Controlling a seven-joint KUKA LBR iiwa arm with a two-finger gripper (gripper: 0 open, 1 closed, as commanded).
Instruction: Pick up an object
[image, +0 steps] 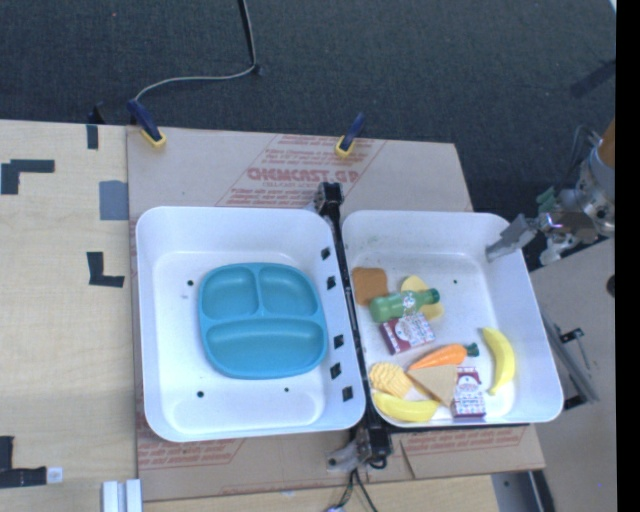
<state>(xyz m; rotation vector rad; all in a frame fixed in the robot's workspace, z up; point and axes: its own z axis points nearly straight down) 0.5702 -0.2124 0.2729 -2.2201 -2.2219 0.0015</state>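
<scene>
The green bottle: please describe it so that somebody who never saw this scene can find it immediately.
Look at the right white bin, the one full of toy food. Near its middle, just right of a brown toast-like piece, the green bottle lies on its side across a yellow item. It is the bin's one mostly green thing; its neighbours are orange, yellow, brown or red.

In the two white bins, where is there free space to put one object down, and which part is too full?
Right bin: the far strip, between its back wall and the brown piece and green bottle, is bare. Its near half is crowded, from the carrot to both bananas. Left bin: bare margins surround the blue plate, whose compartments hold nothing.
</scene>
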